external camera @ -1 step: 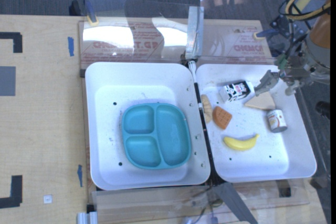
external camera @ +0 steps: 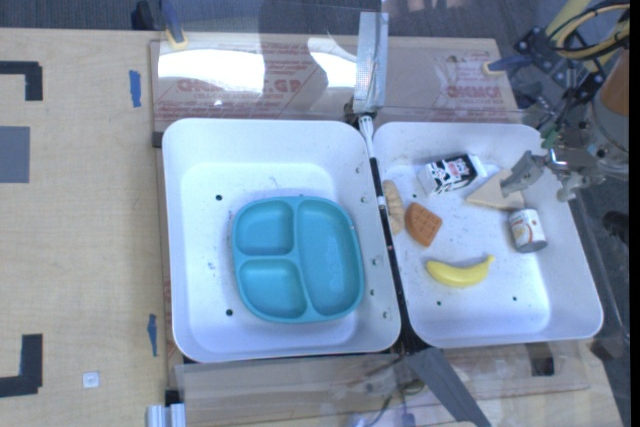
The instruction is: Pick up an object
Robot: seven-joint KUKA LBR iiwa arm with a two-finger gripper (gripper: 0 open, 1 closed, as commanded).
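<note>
The right bin [external camera: 570,315] holds several small objects. A black-and-white carton [external camera: 450,173] lies near its back, with a beige wedge [external camera: 493,196] just to its right. A small can [external camera: 527,229] lies further right. A yellow banana [external camera: 459,271] rests in the middle. An orange waffle piece [external camera: 422,224] and a tan bread piece [external camera: 394,205] sit by the left wall. My gripper [external camera: 524,175] reaches in from the right, low over the bin, right beside the beige wedge and above the can. Nothing shows as held.
The left bin [external camera: 190,175] carries a blue divided plate [external camera: 297,257]. A metal divider post [external camera: 370,65] and clear panels stand behind the bins. Cables and the arm's wrist [external camera: 590,115] crowd the right bin's far right edge. Wooden bench surface [external camera: 80,215] lies to the left.
</note>
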